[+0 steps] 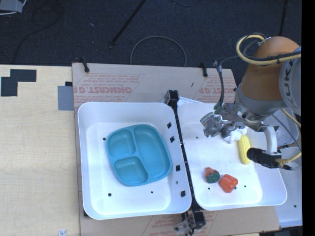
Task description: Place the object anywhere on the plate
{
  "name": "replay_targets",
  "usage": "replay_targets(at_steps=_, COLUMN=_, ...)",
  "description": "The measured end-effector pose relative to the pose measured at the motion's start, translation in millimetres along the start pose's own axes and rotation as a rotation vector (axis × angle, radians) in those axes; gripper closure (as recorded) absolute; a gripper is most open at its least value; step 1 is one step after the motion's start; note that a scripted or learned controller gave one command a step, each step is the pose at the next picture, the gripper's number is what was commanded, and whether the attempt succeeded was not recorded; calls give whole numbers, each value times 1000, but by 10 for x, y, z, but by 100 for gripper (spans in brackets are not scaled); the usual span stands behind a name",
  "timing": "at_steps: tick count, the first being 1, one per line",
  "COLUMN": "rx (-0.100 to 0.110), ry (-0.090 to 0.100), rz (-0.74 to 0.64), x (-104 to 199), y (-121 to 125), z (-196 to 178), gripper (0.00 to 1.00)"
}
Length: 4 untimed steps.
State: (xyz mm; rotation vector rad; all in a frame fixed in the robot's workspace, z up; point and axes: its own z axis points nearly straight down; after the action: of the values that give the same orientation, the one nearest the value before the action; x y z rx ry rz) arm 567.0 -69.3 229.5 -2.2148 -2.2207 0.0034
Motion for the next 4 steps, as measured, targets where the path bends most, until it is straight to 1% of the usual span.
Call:
replay_targets(at_steps=1, rx=-1, ry=0, rz=-1, x=522, y=-51, z=-59, gripper=100)
replay_targets(at_steps=3, rx=1, ry=-2, rz=0, x=1579, y=-493, z=74, gripper=100)
replay_targets(at_steps=4, rx=-2, ry=-1, rz=-2, x=2106, y=-531, z=-65, gripper=100)
